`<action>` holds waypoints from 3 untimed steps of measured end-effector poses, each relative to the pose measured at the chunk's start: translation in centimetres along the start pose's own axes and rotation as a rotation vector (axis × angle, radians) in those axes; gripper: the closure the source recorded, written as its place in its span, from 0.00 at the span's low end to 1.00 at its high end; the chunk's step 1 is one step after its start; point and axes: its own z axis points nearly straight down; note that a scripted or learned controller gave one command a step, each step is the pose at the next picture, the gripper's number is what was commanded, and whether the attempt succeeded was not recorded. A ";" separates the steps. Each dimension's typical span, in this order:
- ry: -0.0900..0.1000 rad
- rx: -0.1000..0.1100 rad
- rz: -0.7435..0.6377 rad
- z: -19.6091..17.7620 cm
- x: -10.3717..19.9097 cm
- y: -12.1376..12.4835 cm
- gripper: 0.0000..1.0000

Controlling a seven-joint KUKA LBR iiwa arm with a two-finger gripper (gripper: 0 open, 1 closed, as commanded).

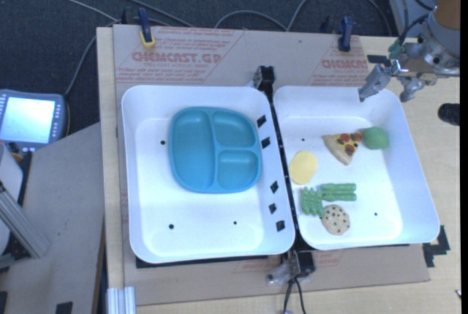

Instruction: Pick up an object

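Note:
The right bin [395,225] holds a pizza slice [342,146], a green ball [375,137], a yellow oval piece [303,166], a green leafy vegetable [327,197] and a speckled cookie [336,219]. My gripper [391,84] hangs above the bin's far right corner, up and to the right of the green ball. Its two fingers stand apart, open, with nothing between them.
The left bin [146,225] holds a blue divided tray [216,149]. A black clip strip [269,151] runs between the bins. Blue clamps [145,28] hold the cardboard backing at the far edge. Cables lie behind the bench.

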 end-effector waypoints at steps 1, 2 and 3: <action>0.001 0.005 0.000 4.2 0.0 0.1 0.00; 0.002 0.005 0.000 10.2 0.8 -0.1 0.00; 0.002 0.005 0.000 16.3 1.2 -0.7 0.00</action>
